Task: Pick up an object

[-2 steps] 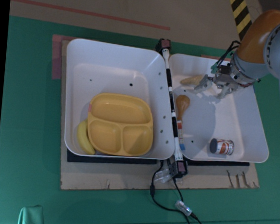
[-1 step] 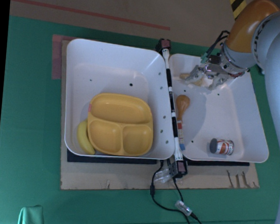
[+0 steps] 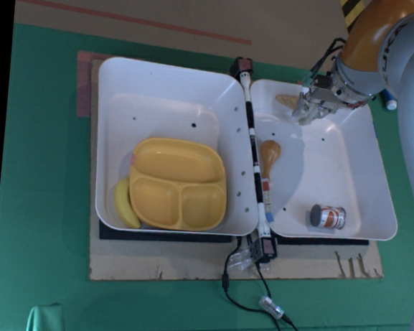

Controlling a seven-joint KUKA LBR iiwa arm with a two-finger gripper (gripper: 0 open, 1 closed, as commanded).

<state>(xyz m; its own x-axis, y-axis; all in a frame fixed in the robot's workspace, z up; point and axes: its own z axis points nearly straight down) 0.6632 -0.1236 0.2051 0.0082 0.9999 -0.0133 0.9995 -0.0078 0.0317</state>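
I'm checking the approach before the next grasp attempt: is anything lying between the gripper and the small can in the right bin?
Nothing visible does. The gripper hangs over the far part of the right bin, and the can lies on its side near the front; bare white floor runs between them. The brown pear-shaped piece sits off to the left of that line.

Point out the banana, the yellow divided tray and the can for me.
banana (image 3: 125, 204), camera view, middle of its visible curve.
yellow divided tray (image 3: 179, 162), camera view, floor of its long compartment.
can (image 3: 330, 217), camera view, its labelled side.
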